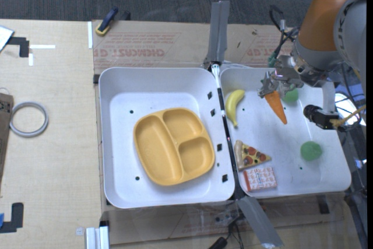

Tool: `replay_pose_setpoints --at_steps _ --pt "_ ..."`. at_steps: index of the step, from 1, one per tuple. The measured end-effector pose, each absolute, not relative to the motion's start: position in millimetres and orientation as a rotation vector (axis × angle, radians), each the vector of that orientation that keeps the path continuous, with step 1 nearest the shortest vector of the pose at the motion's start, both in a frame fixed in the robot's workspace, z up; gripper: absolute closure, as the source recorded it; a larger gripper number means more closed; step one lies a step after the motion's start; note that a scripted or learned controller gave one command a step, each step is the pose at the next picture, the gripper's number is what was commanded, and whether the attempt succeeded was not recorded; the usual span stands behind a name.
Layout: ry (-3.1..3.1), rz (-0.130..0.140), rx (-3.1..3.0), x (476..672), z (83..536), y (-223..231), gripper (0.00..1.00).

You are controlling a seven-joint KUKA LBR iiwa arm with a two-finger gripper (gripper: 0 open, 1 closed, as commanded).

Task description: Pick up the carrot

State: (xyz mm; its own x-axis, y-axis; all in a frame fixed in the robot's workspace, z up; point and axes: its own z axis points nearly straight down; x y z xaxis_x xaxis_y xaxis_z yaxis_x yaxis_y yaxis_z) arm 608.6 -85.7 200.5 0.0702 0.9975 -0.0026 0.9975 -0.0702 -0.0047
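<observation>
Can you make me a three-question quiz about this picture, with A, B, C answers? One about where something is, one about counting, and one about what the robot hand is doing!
1. Where is the yellow plate?
A. In the left bin
B. In the right bin
C. On the cardboard

2. How many sections does the yellow plate have?
A. One
B. Three
C. Five

3. What is the hand doing with the carrot?
A. Resting far from it, by the pizza slice
B. Gripping its top end, with the tip pointing down
C. Pressing it flat on the plate

Answers:
1 A: the plate lies in the left bin, beside the right bin.
2 B: ridges split it into one long section and two smaller ones.
3 B: the hand's fingers close around the carrot's wide end, near the banana.
</observation>
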Motion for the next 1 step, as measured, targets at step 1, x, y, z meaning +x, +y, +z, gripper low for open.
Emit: replay_pose_setpoints --at_steps 1 --pt "-2.246 0.007 -2.195 569.0 285.7 -148.9 1.00"
